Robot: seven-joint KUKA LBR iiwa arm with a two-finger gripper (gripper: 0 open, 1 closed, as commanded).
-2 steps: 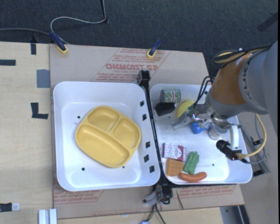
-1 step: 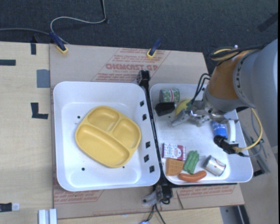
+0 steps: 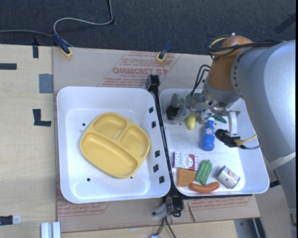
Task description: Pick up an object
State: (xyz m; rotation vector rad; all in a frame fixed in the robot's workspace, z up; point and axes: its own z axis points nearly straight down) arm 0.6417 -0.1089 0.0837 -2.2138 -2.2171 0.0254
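Observation:
My gripper (image 3: 176, 108) is low in the upper left corner of the right bin (image 3: 260, 167), close to the divider between the bins. A small yellow item (image 3: 190, 122) lies just to its right, and I cannot tell whether they touch. A blue bottle (image 3: 208, 136) lies a little farther right, under the wrist. Toward the front of this bin are a red and white carton (image 3: 184, 160), an orange cracker (image 3: 185, 176), a green pickle (image 3: 204, 171), a hot dog (image 3: 204, 187) and a small can (image 3: 228, 177).
The left bin (image 3: 69, 182) holds a yellow divided plate (image 3: 115, 144). The grey arm (image 3: 268, 93) covers the right bin's back right part. A black clip (image 3: 152, 82) sits at the back of the divider. Cables and yellow clamps lie beyond the bins.

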